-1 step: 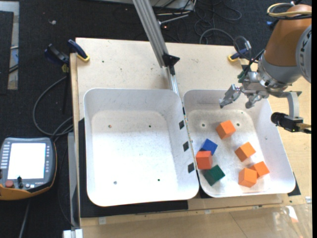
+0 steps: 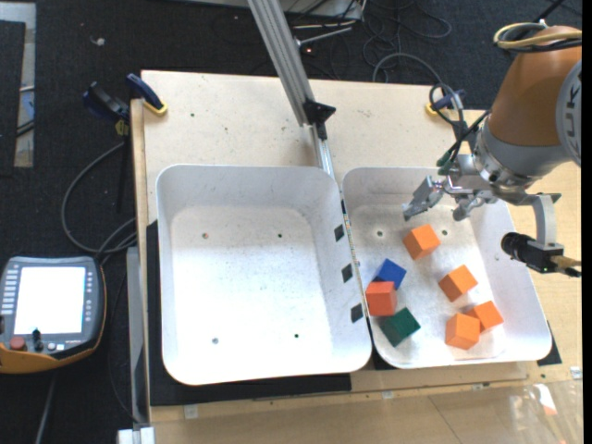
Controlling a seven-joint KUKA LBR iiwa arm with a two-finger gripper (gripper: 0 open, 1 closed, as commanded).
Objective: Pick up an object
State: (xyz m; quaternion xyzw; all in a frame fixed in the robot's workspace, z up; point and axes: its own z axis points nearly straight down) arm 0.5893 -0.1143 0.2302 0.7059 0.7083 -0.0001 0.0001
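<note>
Dark floor strewn with cables surrounds a pale table (image 2: 240, 109) carrying two white bins.

Largest to smallest: the left bin (image 2: 185, 202) sits beside the right bin (image 2: 532, 326), which holds seven blocks: five orange, one blue, one green. The grey-and-orange arm (image 2: 536, 91) hangs its gripper (image 2: 442, 199) above the right bin, jaws spread wide with nothing between them, near the closest orange block (image 2: 422, 240). Judged an approach step; next, descend and close. No writing is legible.
</note>
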